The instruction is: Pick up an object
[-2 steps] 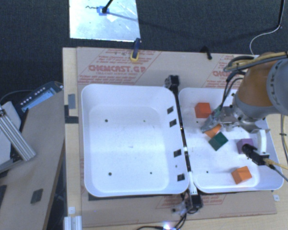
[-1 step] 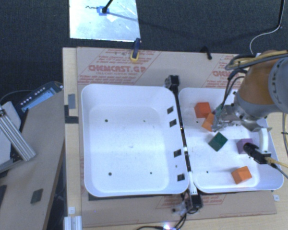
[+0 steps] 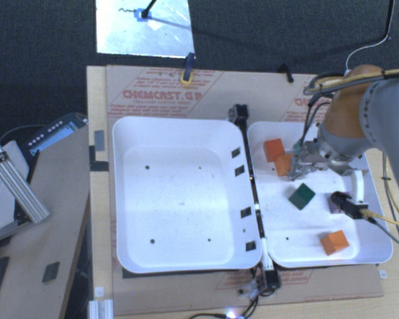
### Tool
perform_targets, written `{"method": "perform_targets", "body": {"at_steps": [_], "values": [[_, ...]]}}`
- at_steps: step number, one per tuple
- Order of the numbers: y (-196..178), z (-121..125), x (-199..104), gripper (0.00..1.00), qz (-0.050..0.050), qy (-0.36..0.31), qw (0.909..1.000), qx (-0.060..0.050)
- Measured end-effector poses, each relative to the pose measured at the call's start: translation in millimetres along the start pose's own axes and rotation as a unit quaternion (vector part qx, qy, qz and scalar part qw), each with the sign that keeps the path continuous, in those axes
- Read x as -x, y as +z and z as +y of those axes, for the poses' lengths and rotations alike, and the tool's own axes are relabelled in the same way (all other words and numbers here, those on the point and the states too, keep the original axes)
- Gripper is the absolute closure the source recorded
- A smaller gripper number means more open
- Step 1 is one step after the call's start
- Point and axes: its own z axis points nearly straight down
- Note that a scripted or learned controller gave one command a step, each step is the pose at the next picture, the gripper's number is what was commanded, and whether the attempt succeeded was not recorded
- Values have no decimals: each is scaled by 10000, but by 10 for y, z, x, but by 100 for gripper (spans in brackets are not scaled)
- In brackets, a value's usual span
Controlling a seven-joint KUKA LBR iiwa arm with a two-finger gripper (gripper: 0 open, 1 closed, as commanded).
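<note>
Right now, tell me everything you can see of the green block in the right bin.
The green block is a small dark green cube-like piece, matte, perhaps foam or painted wood. It lies turned diamond-wise on the floor of the right bin, near the middle. Nothing touches it: the gripper sits just above it in the view, beside an orange block, and another orange block lies lower right.

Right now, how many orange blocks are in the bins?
3, all in the right bin: one near its top-left, one just below beside the claw, one near the bottom-right. The arm may hide others.
</note>
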Motion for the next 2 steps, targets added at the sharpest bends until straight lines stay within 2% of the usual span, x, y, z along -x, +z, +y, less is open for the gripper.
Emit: {"method": "perform_targets", "body": {"at_steps": [1, 2], "values": [[51, 308, -26, 100, -28, 14, 10000, 94], [48, -51, -193, 100, -12, 22, 9999, 122]]}}
